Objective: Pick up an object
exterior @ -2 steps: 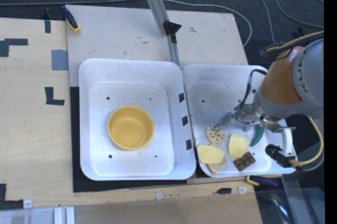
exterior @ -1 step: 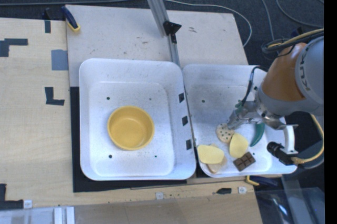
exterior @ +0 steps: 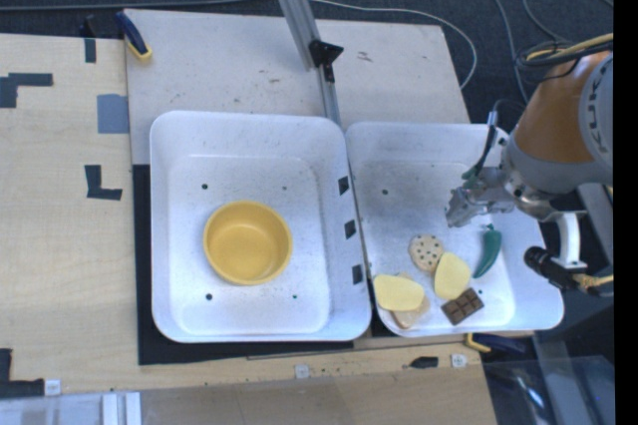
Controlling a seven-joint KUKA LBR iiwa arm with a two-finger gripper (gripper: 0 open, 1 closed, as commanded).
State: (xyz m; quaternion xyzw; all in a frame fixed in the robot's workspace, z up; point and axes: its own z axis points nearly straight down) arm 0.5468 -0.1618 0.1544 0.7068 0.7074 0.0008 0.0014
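the grey arm with its orange band reached in from the right, and its two-finger gripper (exterior: pixel 467 206) hung over the middle of the right shallow white bin (exterior: pixel 399 146), just above the cluster of small things along that bin's near edge. nearest candidate was the slim green chilli-shaped piece (exterior: pixel 487 251), which lay just below and slightly right of the fingertips, its long axis running top to bottom with a slight lean, tip toward the near rim. the round tan cookie with dark chips (exterior: pixel 426 251) sat below and left of the gripper, a little further off. beyond those, the pale yellow oval slice (exterior: pixel 452 274) touched or nearly touched the small dark brown chocolate block (exterior: pixel 462 306), and a larger yellow oval slice (exterior: pixel 398 292) lay over a beige piece at the bin's near left corner. the yellow plastic bowl (exterior: pixel 247 241) stood alone in the left white bin (exterior: pixel 189 139), well apart from the arm and not a likely target from this pose. judgement: a short move down and toward the near edge would have put the fingers on the chilli, and closing across its narrow width would suit its lie. fingers: the metal tip was small and blurred, so i could not tell whether they stood apart or together; nothing appeared to be held between them, and they seemed clear of the bin floor.
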